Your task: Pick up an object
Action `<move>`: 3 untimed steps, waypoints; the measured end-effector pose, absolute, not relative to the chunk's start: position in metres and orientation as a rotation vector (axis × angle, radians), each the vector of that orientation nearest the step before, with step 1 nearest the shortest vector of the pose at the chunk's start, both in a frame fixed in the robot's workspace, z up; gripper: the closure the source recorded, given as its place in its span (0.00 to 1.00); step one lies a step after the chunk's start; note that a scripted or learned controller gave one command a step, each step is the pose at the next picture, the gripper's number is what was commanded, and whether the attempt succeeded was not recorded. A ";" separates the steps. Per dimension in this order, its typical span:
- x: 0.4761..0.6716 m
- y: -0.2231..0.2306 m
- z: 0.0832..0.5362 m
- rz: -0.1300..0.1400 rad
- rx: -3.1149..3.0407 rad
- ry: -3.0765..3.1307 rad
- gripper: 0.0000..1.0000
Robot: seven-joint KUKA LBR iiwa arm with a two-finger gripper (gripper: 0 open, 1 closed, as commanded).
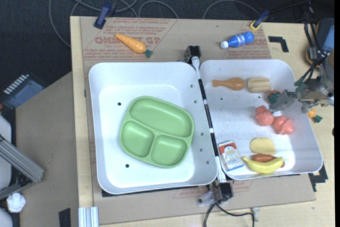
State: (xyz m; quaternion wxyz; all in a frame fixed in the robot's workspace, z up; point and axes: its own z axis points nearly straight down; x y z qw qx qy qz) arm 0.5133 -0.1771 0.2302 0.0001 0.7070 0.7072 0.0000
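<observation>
End effector (281,99) low (from right) over right bin (234,125).

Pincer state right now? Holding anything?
Pincer: cannot be told at this angle; it sits low over the right bin, near the pink pieces.

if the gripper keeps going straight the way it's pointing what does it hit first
The gripper points leftward over the right bin. Going straight on, it would likely meet the pink toy pieces just ahead, though its height above them is unclear.
</observation>
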 end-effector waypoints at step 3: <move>0.540 -0.118 0.096 0.003 2.220 2.220 1.00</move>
